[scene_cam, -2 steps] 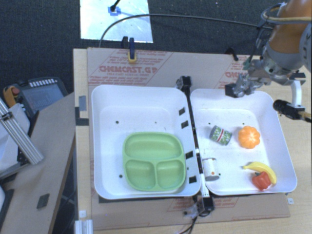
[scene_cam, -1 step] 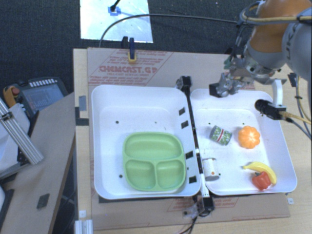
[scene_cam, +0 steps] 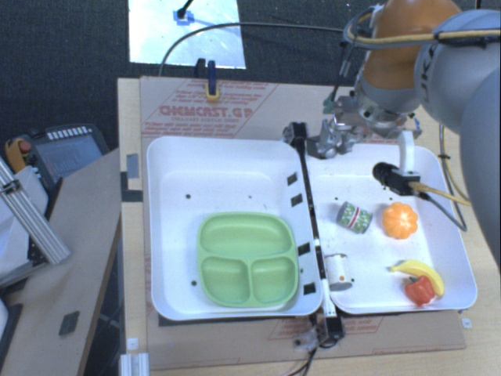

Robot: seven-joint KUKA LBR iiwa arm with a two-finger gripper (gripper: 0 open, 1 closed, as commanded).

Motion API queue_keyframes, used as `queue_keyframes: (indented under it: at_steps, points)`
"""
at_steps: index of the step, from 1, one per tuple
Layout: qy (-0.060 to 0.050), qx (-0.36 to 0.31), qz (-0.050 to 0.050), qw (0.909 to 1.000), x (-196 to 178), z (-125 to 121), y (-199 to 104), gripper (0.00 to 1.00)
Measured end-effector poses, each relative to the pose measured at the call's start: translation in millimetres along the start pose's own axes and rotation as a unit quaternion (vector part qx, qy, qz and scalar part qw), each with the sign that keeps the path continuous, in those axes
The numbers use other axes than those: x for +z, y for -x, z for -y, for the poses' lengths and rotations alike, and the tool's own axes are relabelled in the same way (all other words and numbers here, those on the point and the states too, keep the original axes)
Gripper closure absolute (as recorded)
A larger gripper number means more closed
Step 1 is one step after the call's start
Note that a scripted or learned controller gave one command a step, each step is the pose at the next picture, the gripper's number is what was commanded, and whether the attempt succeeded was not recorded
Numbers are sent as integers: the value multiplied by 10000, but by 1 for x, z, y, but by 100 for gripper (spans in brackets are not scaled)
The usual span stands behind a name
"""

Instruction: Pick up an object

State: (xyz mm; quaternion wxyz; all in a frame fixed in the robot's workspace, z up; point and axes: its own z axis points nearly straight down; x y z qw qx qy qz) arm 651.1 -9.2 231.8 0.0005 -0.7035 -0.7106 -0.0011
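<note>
The right bin [scene_cam: 438, 159] holds several things. A small green can [scene_cam: 354, 216] lies on its side near the middle. An orange [scene_cam: 399, 220] sits to its right. At the front right, a yellow banana [scene_cam: 419, 270] rests against a red pepper [scene_cam: 420, 290]. A small white cylinder [scene_cam: 337, 269] lies by the bin's left wall at the front. My gripper [scene_cam: 332, 142] hangs over the far left corner of the right bin, well behind the can and apart from every object. Nothing shows between its metal tips.
The left bin [scene_cam: 180, 178] holds a green divided plate [scene_cam: 247, 258] at its front right. A black divider [scene_cam: 305, 210] runs between the two bins. A tablet [scene_cam: 66, 157] and an aluminium rail [scene_cam: 31, 218] lie on the side table at left.
</note>
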Motion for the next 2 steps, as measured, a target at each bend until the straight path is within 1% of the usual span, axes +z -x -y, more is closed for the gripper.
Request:
queue_keyframes:
  at_steps: [1, 2]
  points:
    - [6, 1, 0, 10000, 8, -6, -56, 100]
    - [10, 7, 2, 10000, 1, -7, -104, 100]
